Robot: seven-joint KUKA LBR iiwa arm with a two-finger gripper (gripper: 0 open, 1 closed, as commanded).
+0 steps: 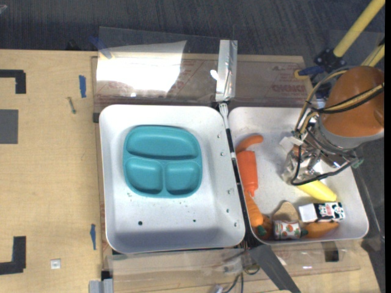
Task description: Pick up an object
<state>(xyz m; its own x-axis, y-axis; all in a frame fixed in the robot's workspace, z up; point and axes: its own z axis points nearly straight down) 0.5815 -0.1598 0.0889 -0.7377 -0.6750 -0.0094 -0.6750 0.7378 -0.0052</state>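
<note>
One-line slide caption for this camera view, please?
Gripper low in right bin above yellow banana; teal divided plate in left bin.

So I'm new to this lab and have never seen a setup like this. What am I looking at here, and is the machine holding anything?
One camera looks down at a slant on a bench with two white bins. The left bin holds a teal divided plate. The right bin holds toy food: an orange carrot-like piece, a yellow banana and some small items near the front. The grey and orange shape at right is a robot arm; its gripper is low over the right bin, just beside the banana. Cables hide whether it holds anything.
</note>
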